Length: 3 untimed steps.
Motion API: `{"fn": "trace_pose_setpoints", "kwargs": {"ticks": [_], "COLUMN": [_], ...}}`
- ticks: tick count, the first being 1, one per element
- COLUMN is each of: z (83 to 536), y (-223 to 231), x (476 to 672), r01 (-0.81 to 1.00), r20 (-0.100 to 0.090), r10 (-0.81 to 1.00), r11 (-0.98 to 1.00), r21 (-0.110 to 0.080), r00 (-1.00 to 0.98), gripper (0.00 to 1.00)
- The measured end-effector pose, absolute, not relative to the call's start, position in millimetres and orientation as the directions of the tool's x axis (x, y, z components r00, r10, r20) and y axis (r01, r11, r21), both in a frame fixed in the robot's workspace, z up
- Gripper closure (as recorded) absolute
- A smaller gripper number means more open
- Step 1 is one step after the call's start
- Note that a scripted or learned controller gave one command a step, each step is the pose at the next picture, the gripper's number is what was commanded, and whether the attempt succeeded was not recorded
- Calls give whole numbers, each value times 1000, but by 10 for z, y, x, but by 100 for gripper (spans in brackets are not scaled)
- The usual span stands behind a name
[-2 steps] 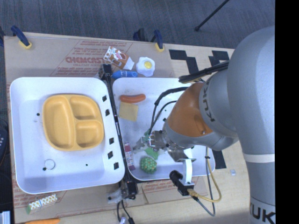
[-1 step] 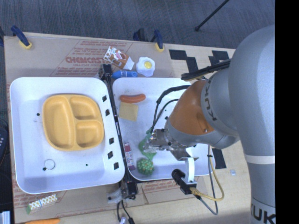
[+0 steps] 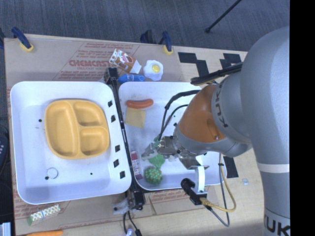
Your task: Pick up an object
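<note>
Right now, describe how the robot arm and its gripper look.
The arm is bulky, smooth and grey, with an orange band above the wrist and dark lettering on the grey shell. Thin black cables loop beside the band. The gripper is metallic grey.

The gripper (image 3: pixel 156 151) hangs low in the right bin (image 3: pixel 167 90), seemingly touching a green toy (image 3: pixel 156 160); a yellow tray (image 3: pixel 76 128) fills the left bin (image 3: pixel 24 132).

Yellow tray (image 3: pixel 76 128) smooth plastic, semi-gloss; bins (image 3: pixel 24 146) matt white plastic; bench top (image 3: pixel 64 58) printed cardboard (matt).
</note>
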<state>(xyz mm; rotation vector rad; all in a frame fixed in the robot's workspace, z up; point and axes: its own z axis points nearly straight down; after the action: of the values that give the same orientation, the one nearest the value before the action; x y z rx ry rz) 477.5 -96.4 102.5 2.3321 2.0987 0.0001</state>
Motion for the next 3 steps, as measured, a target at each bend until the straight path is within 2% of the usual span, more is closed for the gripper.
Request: {"fn": "trace_pose_setpoints", "kwargs": {"ticks": [1, 2, 3], "z": [1122, 1121, 910], "y": [-964, -964, -934], "x": [4779, 4779, 4753], "r01": [995, 995, 950], "r20": [-3, -3, 2], "r10": [995, 995, 950], "r11": [-100, -100, -311], "r21": [3, 3, -7], "r00": [100, 100, 311], "gripper": [100, 0, 0]}}
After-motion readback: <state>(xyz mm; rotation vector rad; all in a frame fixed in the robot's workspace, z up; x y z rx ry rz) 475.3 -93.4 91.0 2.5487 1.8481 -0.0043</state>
